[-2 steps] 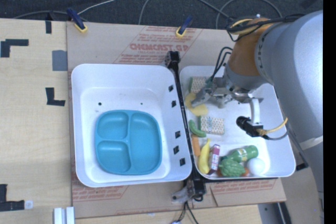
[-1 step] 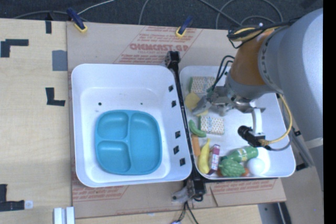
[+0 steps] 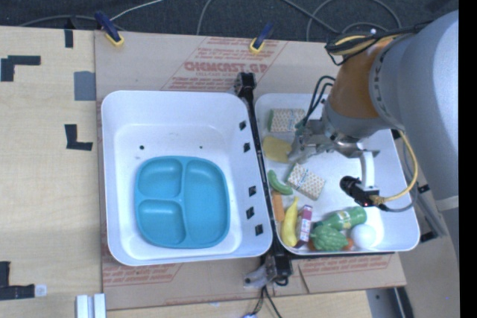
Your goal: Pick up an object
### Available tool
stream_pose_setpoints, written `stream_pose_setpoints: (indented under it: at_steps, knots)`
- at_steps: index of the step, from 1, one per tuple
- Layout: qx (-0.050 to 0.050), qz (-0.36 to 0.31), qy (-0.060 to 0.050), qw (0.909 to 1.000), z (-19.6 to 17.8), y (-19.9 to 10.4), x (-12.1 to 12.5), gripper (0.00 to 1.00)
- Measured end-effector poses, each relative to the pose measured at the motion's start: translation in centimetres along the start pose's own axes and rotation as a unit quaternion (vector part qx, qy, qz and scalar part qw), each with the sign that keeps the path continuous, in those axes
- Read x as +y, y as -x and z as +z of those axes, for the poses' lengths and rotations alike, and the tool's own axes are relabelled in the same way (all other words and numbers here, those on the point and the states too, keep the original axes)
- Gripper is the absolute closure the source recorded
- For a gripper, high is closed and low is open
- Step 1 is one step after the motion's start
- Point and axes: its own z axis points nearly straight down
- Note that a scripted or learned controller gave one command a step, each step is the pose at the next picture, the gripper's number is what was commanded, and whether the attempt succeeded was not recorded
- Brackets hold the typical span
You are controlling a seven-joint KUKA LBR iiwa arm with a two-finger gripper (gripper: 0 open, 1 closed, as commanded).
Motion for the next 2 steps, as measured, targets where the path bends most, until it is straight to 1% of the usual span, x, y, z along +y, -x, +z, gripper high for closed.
stream_pose_setpoints:
  at_steps: [1,2]
  knots:
    - [0.001,0.000,-0.001,1.0000,-8.9,-3.3,7.8,1.00]
    - [0.001,0.001,-0.003,1.0000,-11.9,-2.9,0.2,1.00]
